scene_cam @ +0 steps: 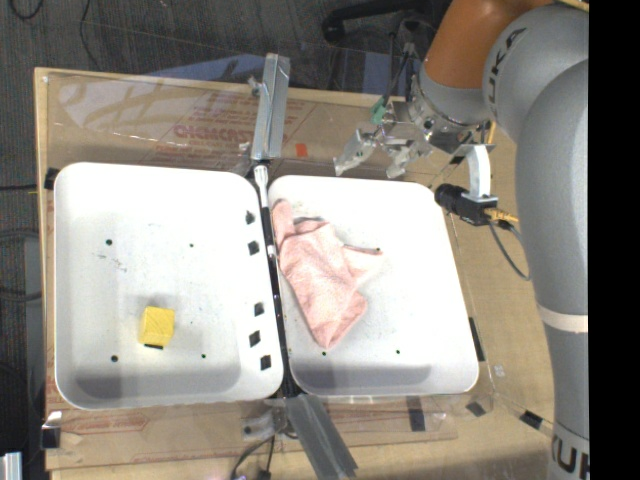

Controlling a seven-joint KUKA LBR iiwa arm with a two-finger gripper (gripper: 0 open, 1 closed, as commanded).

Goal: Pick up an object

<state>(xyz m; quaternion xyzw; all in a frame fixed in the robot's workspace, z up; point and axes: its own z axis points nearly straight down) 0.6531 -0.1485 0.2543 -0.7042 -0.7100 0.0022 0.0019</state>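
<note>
Cloth is the likeliest target: a crumpled pale pink cloth [320,280] lies in the right-hand shallow white plastic bin [440,368], bunched against that bin's left wall beside the grey metal divider [268,118] that runs between the two bins. Its upper corner sits near the far left of the bin, and it tapers to a point toward the near middle. A second candidate, a small yellow foam block [157,326], rests on the floor of the left-hand shallow white plastic bin [70,268], toward its near left and well apart from the cloth.

The grey arm with the orange band [478,18] reaches in from the right, and its end effector [377,154] hangs over the far rim of the right bin, above the bare wooden tabletop [150,108] just beyond it. Its two fingers look spread apart, with nothing between them.

Judging by this, the pick is at the approach step: nothing has been grasped, and the end effector is not yet over either object. The cloth is much the nearer of the two. The next move calls for a shift nearward and a little left to sit over the cloth's thick middle fold, then a descent with fingers spread. Soft fabric may slip or bunch, so closing on a raised ridge rather than a flat edge seems wise.
</note>
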